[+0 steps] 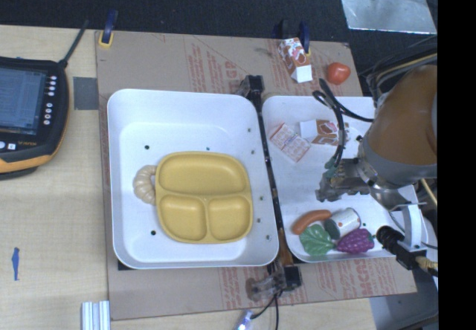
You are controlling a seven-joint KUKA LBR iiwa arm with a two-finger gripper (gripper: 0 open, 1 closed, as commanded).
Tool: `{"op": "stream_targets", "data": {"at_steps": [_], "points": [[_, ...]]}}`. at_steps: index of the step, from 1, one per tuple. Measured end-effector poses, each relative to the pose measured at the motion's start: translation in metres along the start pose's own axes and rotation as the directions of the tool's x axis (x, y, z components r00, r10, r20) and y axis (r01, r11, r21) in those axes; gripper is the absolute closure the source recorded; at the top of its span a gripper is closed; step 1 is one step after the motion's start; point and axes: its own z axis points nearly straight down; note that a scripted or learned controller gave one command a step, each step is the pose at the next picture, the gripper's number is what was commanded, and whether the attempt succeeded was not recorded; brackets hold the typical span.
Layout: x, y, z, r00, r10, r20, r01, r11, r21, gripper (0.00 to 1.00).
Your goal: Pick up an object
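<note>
Pincer [336, 186] hovers low in the right bin [297, 109], apparently mid-approach; whether it is released or clenched, I cannot tell. Just below it lie a sausage [310, 220], can [344, 221] and grapes [355, 241]; next, likely descent onto one.

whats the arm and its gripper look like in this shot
The arm shows as a bulky rounded body, brownish-orange on top and grey lower down. A black cable loops along its left side toward the wrist. The gripper is a small dark grey metal assembly, too blurred to make out finer detail.
</note>
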Motion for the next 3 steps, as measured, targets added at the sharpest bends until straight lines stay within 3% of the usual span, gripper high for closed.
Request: {"op": "stream_targets", "data": {"at_steps": [1, 2, 3], "points": [[0.080, 0.000, -0.017, 1.000, -0.001, 0.000, 0.001, 1.000, 0.000, 1.00], [0.014, 0.065, -0.007, 1.000, 0.006, 0.000, -0.006, 1.000, 0.000, 1.00], [0.079, 0.100, 0.000, 1.000, 0.003, 0.000, -0.003, 1.000, 0.001, 1.00]]}}
